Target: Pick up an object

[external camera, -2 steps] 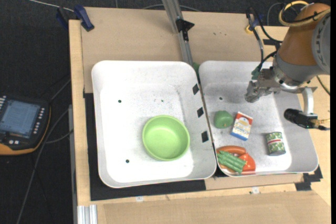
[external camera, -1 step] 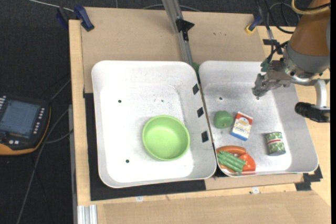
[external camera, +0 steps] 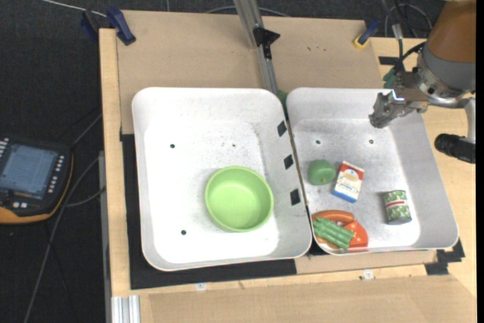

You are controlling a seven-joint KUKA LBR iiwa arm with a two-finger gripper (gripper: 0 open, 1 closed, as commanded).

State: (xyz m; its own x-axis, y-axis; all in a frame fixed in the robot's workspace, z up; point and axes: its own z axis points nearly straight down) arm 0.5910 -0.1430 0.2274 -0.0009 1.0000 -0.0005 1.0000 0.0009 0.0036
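in the right bin (external camera: 423,163), the metal gripper (external camera: 380,114) hovers over speckled white floor; whether its fingers are parted, i cannot tell. a small carton (external camera: 348,181), a cylindrical can (external camera: 396,206) and a round green lump (external camera: 321,172) lie apart below.

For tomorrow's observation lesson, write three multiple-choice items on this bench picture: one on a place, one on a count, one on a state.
1. Where does the green bowl lie?
A. in the left bin
B. in the right bin
C. on the floor

2. How many things lie in the right bin?
A. two
B. four
C. seven

3. How does the small carton stand to the gripper?
A. clamped in it
B. lying in the bin, apart from it
C. stacked on the bowl

Answers: 1 A, the bowl sits near the left bin's front. 2 B, a green ball, the carton, a can and a plate of vegetables. 3 B, the gripper hangs over the bin's far end.
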